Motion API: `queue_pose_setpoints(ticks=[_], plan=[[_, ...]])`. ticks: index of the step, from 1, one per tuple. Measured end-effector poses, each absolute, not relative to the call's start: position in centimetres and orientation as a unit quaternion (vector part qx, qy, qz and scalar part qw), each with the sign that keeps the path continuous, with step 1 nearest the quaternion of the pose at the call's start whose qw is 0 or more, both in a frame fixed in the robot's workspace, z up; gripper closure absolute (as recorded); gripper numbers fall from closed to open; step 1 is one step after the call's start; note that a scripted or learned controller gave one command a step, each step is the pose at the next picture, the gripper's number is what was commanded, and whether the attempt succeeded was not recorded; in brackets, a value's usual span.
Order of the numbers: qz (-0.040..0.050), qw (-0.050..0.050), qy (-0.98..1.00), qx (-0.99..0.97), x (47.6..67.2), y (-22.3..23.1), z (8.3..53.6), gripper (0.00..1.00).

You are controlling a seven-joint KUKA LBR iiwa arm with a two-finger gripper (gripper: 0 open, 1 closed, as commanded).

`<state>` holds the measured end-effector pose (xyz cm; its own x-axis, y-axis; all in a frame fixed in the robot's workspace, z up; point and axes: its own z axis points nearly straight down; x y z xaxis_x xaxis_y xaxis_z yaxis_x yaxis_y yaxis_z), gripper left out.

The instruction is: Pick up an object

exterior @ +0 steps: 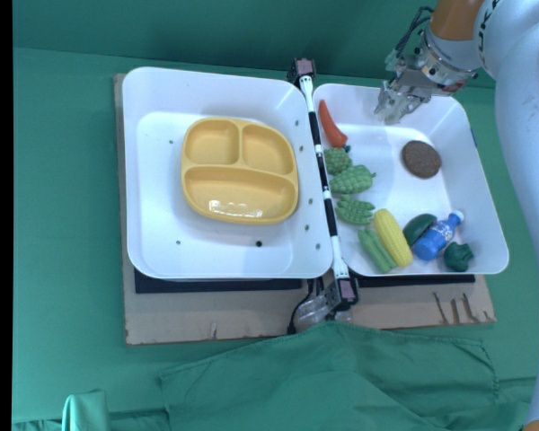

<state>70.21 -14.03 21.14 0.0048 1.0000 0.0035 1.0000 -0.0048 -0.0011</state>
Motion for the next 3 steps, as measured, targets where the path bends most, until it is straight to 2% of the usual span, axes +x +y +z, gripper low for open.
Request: queue_pose_setpoints(ticks=[1, 2, 3], plan=[[0.0000, 0.002, -0.705, -0.709, 70.2, -14.0, 21.1, 0.00], [0.0071, -0.003, -0.705, -0.709, 69.9, -10.1, 18.4, 0.00], [0.0002, 0.006, -0.707, -0.707, 70.1, -9.2, 19.7, 1.00]])
